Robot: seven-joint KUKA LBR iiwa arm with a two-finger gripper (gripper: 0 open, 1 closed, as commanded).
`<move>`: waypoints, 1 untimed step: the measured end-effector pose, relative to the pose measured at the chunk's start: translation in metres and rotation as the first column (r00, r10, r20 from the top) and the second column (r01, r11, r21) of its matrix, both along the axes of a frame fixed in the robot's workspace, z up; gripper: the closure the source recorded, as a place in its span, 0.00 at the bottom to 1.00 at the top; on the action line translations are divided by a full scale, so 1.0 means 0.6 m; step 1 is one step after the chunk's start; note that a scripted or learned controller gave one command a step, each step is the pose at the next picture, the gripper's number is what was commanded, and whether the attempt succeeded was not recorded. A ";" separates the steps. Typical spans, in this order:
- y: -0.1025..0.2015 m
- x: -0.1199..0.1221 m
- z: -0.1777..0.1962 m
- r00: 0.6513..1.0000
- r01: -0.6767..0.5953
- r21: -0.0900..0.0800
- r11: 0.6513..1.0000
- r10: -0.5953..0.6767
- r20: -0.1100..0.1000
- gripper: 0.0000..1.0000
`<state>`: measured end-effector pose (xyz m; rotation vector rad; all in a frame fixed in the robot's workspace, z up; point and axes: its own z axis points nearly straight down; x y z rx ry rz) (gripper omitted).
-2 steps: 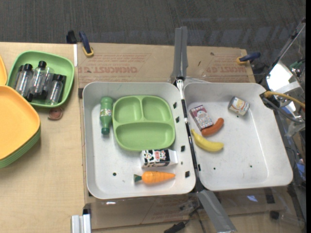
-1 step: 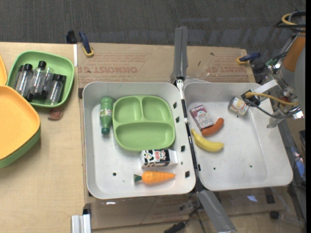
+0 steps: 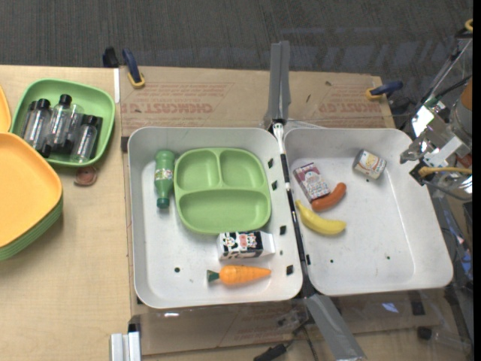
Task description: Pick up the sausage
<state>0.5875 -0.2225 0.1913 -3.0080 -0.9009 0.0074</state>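
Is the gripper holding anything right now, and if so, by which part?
Nothing. The gripper sits at the right bin's edge, apart from the sausage.
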 end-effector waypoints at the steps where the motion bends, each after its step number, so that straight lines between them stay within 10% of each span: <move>1: 0.031 0.085 -0.074 0.998 0.055 -0.001 0.998 -0.055 0.001 0.00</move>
